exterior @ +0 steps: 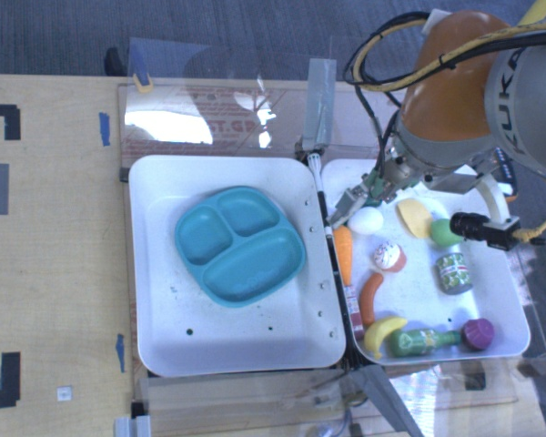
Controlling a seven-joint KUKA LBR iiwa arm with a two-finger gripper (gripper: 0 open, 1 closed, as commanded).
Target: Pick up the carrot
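Note:
The carrot is a small orange piece lying lengthwise against the left wall of the right bin, its tip pointing toward the front. My gripper hangs over the bin's back-left corner, just above and behind the carrot's top end. A white egg lies right beside the gripper. Nothing shows held in the gripper. The wrist and cables hide the bin's back edge.
The right bin also holds a yellow wedge, a green fruit, a red-and-white piece, a small can, a red sausage, a banana, a green bottle and a purple piece. A blue divided plate lies in the left bin.

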